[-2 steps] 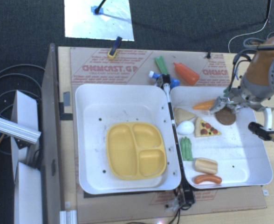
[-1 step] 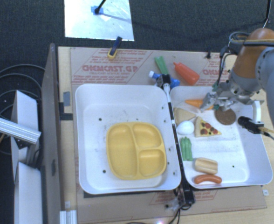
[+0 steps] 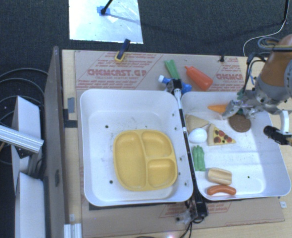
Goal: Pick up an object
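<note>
- You had the gripper [image 3: 238, 109] low in the right bin [image 3: 265, 182], at its far side; whether it was clenched or released, you could not tell.
- A flat, round brown cookie [image 3: 241, 123] lay just beside and below it, and a tapered orange carrot [image 3: 217, 108] just to its left.
- Nearby were a pizza slice [image 3: 219, 136], a smooth white egg [image 3: 197, 135] and a glossy sausage [image 3: 221, 190].
- The left bin [image 3: 96, 133] held a yellow, three-part plastic plate [image 3: 145, 159].
</note>
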Tool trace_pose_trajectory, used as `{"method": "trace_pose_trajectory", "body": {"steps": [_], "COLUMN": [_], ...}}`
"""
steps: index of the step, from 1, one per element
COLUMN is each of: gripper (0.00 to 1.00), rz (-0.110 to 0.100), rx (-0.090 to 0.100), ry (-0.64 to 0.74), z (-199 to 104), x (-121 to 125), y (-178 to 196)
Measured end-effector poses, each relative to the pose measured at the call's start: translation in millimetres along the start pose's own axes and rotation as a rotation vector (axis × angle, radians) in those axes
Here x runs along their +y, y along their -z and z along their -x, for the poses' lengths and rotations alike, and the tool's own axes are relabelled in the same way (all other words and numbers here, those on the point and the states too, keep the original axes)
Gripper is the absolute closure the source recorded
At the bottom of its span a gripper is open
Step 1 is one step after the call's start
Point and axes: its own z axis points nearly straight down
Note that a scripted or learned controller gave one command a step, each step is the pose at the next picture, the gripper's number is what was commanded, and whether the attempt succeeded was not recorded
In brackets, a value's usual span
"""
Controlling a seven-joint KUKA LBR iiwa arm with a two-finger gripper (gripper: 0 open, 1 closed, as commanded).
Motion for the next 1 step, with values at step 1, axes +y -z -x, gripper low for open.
{"method": "trace_pose_trajectory", "body": {"steps": [1], "gripper": [0.00], "rz": [0.017], "rx": [-0.010], "ry": [0.001], "z": [-37.2], "x": [-32.7], "y": [1.4]}}
